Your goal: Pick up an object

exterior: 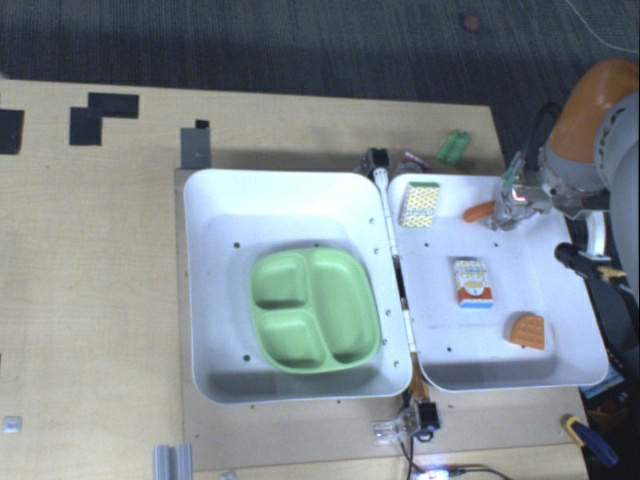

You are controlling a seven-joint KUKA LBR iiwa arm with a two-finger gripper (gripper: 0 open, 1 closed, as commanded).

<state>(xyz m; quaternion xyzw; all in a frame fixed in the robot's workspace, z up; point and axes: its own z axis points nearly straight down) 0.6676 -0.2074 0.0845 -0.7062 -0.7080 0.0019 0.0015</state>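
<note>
Gripper (510, 211): hangs low over the far right part of the right bin, at the end of the grey arm; it is small and partly blurred against the white floor, so whether it is apart or together I cannot tell.
Orange piece (479, 211): a small carrot-like thing lying on the right bin's floor just left of the gripper, very close to it and perhaps touching; nothing shows it lifted or clamped.
Patterned card (420, 205): a yellow-and-white dotted packet with a green top edge, lying flat in the far left corner of the right bin, near the orange piece but apart from it.
Small box (472, 282): white with red and blue print, lying flat near the middle of the right bin, well apart from the gripper.
Brown wedge (527, 331): toast-coloured, lying toward the near right corner of the right bin.
Right bin (440, 358): shallow, white, holding those four things.
Left bin (215, 268): shallow, white, touching the right bin along their shared edge.
Green tray (314, 306): a divided plate with three compartments, lying in the middle of the left bin.
Arm (600, 128): grey with an orange band, reaching in from the right.
Green object (453, 148): lies on the bench just beyond the right bin's far edge.
</note>
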